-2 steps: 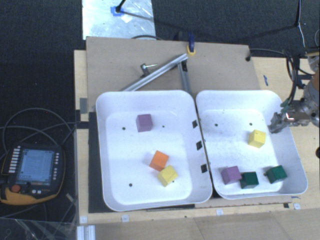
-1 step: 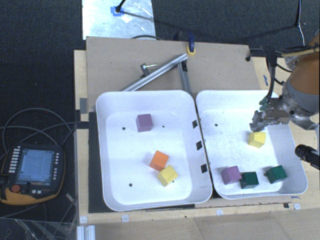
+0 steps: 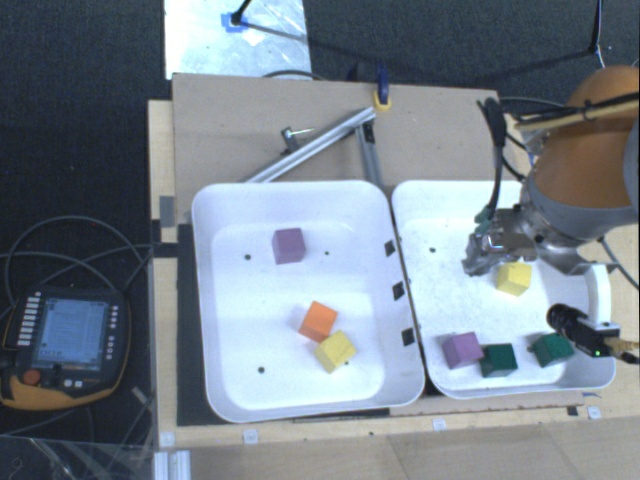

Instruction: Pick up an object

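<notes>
Four blocks share the right bin (image 3: 440, 218) — with the pincer (image 3: 487, 253), grip state unreadable, just left of the yellow block (image 3: 514, 278), centre squarely over it before descending.

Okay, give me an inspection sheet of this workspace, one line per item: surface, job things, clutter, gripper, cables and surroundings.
Surface: bench bearing the left bin and the right bin side by side.
Job's things, left bin: purple cube, orange cube and yellow cube, the last two touching.
Job's things, right bin: yellow block, purple block, two green blocks.
Clutter: metal rod lying on the bench behind the bins.
Gripper: gripper low over the right bin, just left of the yellow block; nothing seen held.
Cables: black cables by the teach pendant.
Surroundings: dark carpet, silver sheet.
</notes>
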